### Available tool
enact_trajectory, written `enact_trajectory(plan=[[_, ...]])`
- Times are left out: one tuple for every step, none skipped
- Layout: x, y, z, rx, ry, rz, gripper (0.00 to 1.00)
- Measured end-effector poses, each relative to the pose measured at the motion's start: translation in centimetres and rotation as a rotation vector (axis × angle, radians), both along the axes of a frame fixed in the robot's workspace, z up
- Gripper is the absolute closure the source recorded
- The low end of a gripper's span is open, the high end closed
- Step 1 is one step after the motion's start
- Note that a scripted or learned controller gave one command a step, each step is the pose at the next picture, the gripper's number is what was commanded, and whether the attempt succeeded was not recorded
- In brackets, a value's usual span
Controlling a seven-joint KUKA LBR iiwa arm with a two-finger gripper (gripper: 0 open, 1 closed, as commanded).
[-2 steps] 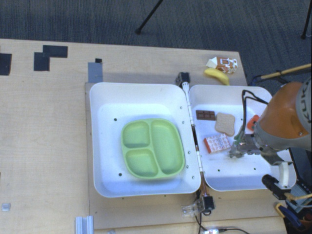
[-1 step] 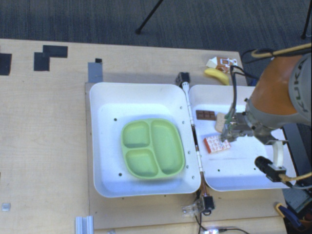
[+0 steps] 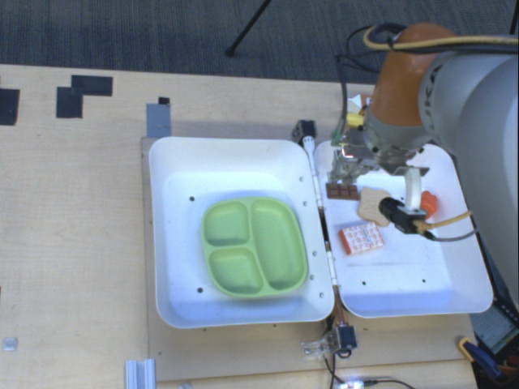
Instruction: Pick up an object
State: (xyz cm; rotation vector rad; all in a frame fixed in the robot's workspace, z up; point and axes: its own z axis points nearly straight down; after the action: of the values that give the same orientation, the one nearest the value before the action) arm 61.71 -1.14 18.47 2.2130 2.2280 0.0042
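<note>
We are looking down at a pale wooden bench (image 3: 73,241) with dark carpet (image 3: 122,14) behind it. Far to the left of the gripper, black patches (image 3: 83,93) are sitting on the wood. Closer to it, the left bin (image 3: 182,302) is holding a green plate (image 3: 276,241) with three parts. Up and left of the gripper, a thin dark rod (image 3: 258,14) is running at a slant over the carpet.

The gripper (image 3: 349,167) is hanging over the top left corner of the right bin (image 3: 405,286). We cannot tell if it is wide or narrow. A brown bar (image 3: 341,190) is lying just under it, and we cannot tell if they are touching. A tan piece (image 3: 371,205) is lying just right of the bar. A red and white checked packet (image 3: 362,238) is lying lower down. An orange thing (image 3: 429,203) is sitting to the gripper's right. The grey arm (image 3: 478,112) is reaching in from the right.
</note>
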Motion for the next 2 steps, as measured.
enact_trajectory(plan=[[5.3, -0.6, 13.3, -0.001, -0.005, 0.000, 1.00], [5.1, 3.1, -0.1, 0.000, 0.004, 0.001, 1.00]])
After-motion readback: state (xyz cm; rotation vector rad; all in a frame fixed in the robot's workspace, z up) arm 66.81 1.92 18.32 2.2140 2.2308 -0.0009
